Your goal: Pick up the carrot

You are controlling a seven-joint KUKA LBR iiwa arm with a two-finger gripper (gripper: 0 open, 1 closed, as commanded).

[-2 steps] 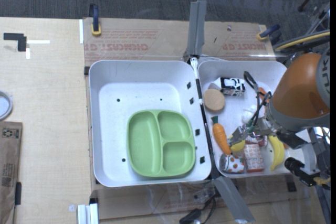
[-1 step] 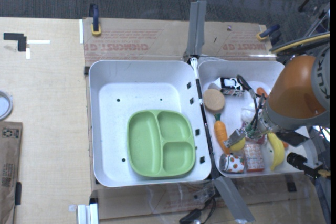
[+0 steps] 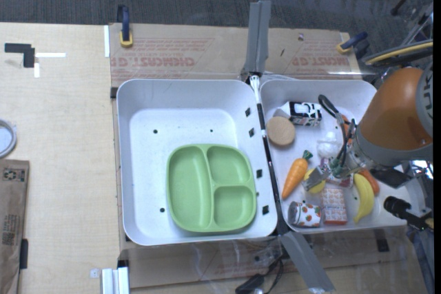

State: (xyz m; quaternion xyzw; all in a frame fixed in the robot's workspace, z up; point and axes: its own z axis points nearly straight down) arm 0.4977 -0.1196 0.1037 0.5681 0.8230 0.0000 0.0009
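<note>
Two white bins sit side by side on the counter (image 3: 62, 148): the left bin (image 3: 131, 148) carries one green divided plate (image 3: 210, 187), the right bin (image 3: 275, 96) a jumble. One carrot (image 3: 295, 177), orange with a green top, lies slanted by the right bin's left wall, just beside the claw (image 3: 335, 167). One banana (image 3: 363, 197) and one round tan piece (image 3: 281, 131) are there too. Can't tell the claw's grip; clutter hides it.

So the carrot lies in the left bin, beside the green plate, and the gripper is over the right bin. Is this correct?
Not quite. The carrot lies in the right bin, near its left wall, among the other items. The green plate sits alone in the left bin. The camera view shows this. The gripper is over the right bin, as you say.
</note>
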